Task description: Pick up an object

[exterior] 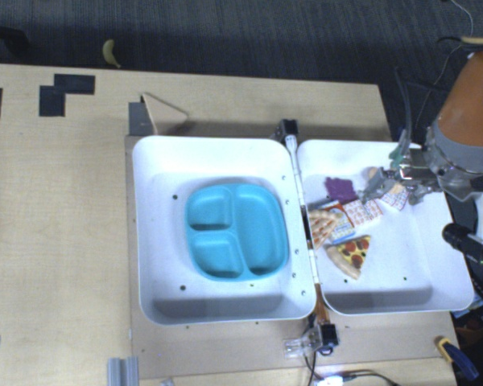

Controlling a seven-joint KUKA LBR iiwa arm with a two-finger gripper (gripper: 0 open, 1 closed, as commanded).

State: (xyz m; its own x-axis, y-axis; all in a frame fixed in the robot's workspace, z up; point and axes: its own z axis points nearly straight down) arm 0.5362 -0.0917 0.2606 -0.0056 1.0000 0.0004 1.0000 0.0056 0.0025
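Gripper (pixel 384 182) hangs low over right bin (pixel 435 284), beside purple toy (pixel 339 188) and pizza slice (pixel 351 254). Probably lining up a grasp. Jaw state cannot be told from here.

The arm (pixel 471 111) enters from the right edge, its orange band uppermost and the grey wrist below it. The wrist is angled left and downward. The gripper (pixel 384 179) sits low over the right bin (pixel 435 292), near that bin's upper middle.
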